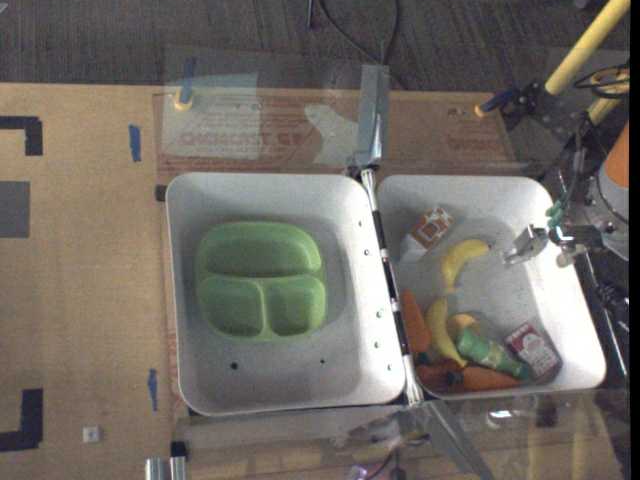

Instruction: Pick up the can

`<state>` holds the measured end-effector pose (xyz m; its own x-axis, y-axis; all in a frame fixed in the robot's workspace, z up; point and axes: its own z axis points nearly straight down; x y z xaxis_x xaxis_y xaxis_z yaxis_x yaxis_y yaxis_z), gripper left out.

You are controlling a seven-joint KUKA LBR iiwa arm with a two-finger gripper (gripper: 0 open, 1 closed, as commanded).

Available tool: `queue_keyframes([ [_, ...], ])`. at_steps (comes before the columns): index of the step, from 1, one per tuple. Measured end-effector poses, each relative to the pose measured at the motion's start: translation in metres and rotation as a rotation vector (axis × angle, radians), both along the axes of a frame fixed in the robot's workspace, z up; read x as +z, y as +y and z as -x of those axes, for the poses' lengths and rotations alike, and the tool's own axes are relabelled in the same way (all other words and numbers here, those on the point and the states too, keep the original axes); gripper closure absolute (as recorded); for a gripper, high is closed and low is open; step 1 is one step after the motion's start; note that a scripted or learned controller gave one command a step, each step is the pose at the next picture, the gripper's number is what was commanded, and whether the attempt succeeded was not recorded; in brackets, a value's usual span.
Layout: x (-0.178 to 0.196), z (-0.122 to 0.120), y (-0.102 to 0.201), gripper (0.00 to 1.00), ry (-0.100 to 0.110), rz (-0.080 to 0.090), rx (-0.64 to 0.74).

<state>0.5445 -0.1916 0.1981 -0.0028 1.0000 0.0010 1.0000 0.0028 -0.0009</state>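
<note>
Two white bins sit side by side on the cardboard-topped bench (80,268). The left bin (260,180) holds a green divided tray (262,280), lying flat near its centre.

The right bin (470,180) holds the clutter. Taking that bin as a clock face with 12 at the far rim:

- The can (531,350) – the small item with a red-and-white label, as far as it can be made out – lies on its side at about 4 o'clock, close to the right wall and the near rim.
- A green bottle (492,354) lies just beside it on the 9 o'clock side, apparently touching it.
- An orange carrot (485,379) lies along the near rim at 6 o'clock, below the bottle.
- A second carrot (412,318) runs along the left wall at 8 o'clock, with a banana (441,330) just beside it.
- Another banana (463,261) curves near the centre.
- A small white-and-orange carton (430,226) sits at 11 o'clock.

The gripper (545,246) is at 3 o'clock over the bin, near the right wall, with the arm (620,168) reaching in from that side. It is well apart from the can, which lies toward 6 o'clock from it. Nothing is visible in its grasp, but its metal parts blur together – whether it is released or clenched cannot be told.
</note>
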Motion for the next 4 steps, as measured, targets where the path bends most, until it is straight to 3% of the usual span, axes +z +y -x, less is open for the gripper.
queue_keyframes([
  [1,-0.102,-0.018,-0.023,0.0,-0.006,-0.002,0.083],
  [2,-0.092,-0.017,-0.025,1.0,-0.007,0.0,0.079],
  [3,-0.041,0.033,-0.031,1.0,0.0,0.0,0.058],
  [4,-0.11,-0.04,-0.033,1.0,-0.01,0.006,0.096],
])
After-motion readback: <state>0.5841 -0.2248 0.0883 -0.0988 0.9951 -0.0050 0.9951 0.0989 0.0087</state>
